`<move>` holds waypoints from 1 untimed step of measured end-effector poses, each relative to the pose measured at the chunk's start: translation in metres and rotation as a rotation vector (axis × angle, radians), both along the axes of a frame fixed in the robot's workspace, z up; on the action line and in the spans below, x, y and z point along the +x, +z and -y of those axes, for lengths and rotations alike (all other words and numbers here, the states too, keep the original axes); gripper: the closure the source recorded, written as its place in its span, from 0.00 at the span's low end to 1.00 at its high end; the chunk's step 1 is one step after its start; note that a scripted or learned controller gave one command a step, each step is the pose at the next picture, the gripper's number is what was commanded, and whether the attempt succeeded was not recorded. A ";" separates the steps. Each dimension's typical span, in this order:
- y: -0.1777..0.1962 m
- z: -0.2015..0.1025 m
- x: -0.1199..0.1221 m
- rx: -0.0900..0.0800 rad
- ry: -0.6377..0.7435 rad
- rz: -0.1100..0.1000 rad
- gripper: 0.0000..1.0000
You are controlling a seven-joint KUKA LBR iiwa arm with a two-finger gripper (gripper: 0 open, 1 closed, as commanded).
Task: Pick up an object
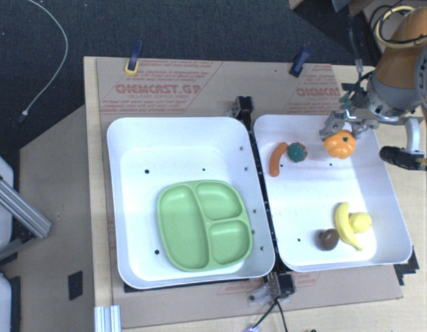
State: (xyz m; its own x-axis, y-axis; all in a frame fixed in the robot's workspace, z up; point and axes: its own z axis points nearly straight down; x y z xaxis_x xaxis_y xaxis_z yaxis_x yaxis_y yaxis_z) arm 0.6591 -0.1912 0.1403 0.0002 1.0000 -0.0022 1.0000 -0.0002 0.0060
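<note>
Camera view, upper right: gripper hangs directly above the orange pumpkin, touching or nearly so; whether it grasps cannot be told.

Both bins are plain white. In the left one lies a pale green plate. Right of that plate sit a yellow banana and a brown ball; farther up, an orange-red sausage, a teal ball and an orange pumpkin with a green stem. The arm is grey and orange; the board is tan with red lettering.
</note>
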 end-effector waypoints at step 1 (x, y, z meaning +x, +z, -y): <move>0.064 -0.005 0.005 0.000 0.002 0.003 1.00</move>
